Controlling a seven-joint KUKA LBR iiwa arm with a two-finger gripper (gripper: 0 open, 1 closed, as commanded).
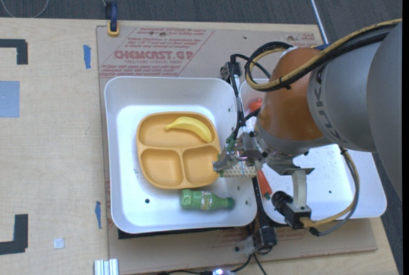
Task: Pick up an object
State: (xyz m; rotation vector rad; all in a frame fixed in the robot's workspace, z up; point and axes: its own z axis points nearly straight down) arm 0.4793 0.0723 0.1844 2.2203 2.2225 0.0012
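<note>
A yellow banana (190, 127) lies in the far compartment of an orange-yellow divided plate (163, 168) in the left bin (121, 158). In front of the plate a green bottle (206, 201) lies on its side on the bin floor. My gripper (230, 160) hangs low at the plate's right edge, over the rim between the two bins. A small speckled beige piece (240, 169) sits right under it; whether it is held is hidden. An orange stick-like object (262, 183) lies in the right bin (364, 200), partly under the arm.
The arm's orange band and grey body (332, 94) cover most of the right bin. Another orange-red item (254, 105) peeks out at that bin's far left corner. Cables loop around the wrist. A printed cardboard sheet (153, 53) lies behind the bins.
</note>
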